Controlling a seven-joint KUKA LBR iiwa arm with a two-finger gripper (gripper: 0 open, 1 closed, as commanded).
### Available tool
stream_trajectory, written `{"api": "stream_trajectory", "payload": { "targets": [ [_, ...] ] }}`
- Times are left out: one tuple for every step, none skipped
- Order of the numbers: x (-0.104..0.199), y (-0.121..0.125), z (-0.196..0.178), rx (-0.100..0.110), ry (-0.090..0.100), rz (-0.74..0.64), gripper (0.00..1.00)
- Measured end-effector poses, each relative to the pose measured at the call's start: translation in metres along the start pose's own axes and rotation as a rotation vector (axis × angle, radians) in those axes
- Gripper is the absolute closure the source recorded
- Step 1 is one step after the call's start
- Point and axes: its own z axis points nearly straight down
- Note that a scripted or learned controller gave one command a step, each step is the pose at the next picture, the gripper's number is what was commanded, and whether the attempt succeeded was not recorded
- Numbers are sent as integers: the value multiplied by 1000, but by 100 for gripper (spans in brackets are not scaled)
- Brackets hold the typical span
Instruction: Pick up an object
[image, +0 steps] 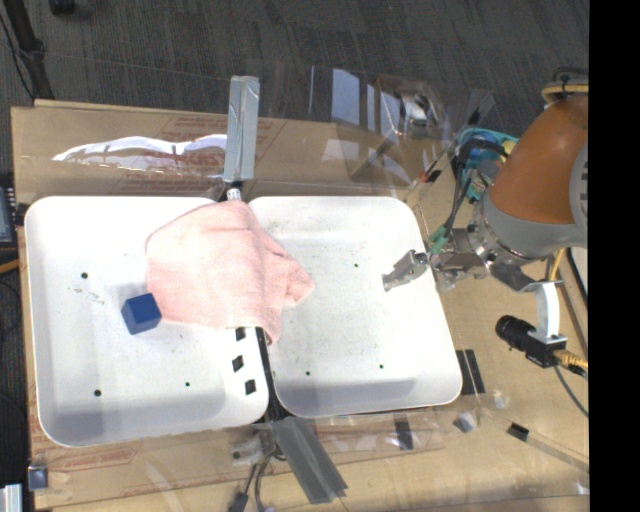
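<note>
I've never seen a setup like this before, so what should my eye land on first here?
Most striking is the pink cloth, crumpled in the left bin and draped over the divider into the right bin. Just left of it, a small blue cube sits on the left bin's floor. At the right, the grey and orange arm reaches in, its gripper hanging over the right bin's right edge.

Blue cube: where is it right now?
The blue cube sits in the left bin, touching the lower-left edge of the pink cloth.

Grey arm (535, 232), orange band (540, 165), teal cables (480, 150), metal gripper (405, 270).
</note>
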Motion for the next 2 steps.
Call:
{"api": "stream_trajectory", "payload": {
  "targets": [
    [-14,39,28,0,-2,-29,0],
    [-21,83,40,-1,0,41,0]
  ]
}}
